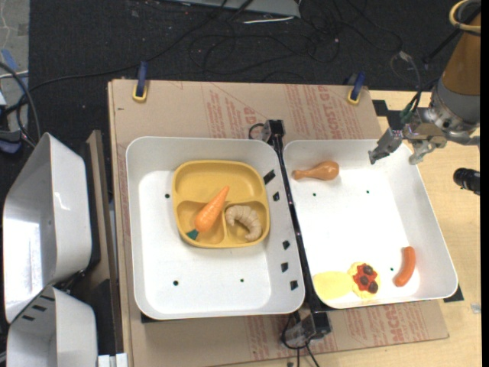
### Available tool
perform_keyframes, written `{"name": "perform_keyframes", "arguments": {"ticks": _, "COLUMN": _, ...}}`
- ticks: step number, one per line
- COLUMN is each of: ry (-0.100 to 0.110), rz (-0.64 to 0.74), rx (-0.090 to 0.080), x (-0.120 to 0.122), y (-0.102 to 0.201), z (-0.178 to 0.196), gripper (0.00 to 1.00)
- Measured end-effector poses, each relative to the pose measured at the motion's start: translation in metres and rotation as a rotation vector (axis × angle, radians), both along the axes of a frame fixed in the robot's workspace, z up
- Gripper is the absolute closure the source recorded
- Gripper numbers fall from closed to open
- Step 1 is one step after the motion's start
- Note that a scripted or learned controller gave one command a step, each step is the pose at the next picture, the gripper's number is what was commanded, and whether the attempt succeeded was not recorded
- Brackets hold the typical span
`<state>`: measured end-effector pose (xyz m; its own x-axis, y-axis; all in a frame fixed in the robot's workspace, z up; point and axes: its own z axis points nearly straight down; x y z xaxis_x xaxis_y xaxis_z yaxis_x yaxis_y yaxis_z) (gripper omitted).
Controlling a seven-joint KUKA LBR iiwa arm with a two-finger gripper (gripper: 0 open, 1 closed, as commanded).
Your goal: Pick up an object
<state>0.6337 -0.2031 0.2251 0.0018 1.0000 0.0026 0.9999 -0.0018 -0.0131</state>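
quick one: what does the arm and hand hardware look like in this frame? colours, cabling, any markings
The arm enters from the right: a wide orange-tan band sits above a grey metallic wrist. Below the wrist is the hand, silver-grey with dark fingers that taper to slim tips. A thin dark cable loops beside the wrist, with small coloured wires where the wrist meets the hand. No readable markings at this resolution.

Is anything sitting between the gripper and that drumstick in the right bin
Nothing visible does. The gripper hovers over the right bin's upper right corner; the drumstick lies to its left on bare white floor.
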Motion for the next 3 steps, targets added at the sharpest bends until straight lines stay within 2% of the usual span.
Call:
{"name": "perform_keyframes", "arguments": {"ticks": 1, "ry": -0.014, "rz": 0.003, "rx": -0.003, "x": 0.003, "y": 0.001, "z": 0.009, "gripper": 0.0}}
{"name": "perform_keyframes", "arguments": {"ticks": 2, "ry": -0.008, "rz": 0.001, "rx": -0.002, "x": -0.004, "y": 0.0, "z": -0.053, "gripper": 0.0}}
{"name": "perform_keyframes", "arguments": {"ticks": 3, "ry": -0.01, "rz": 0.001, "rx": -0.003, "x": -0.004, "y": -0.005, "z": -0.097, "gripper": 0.0}}
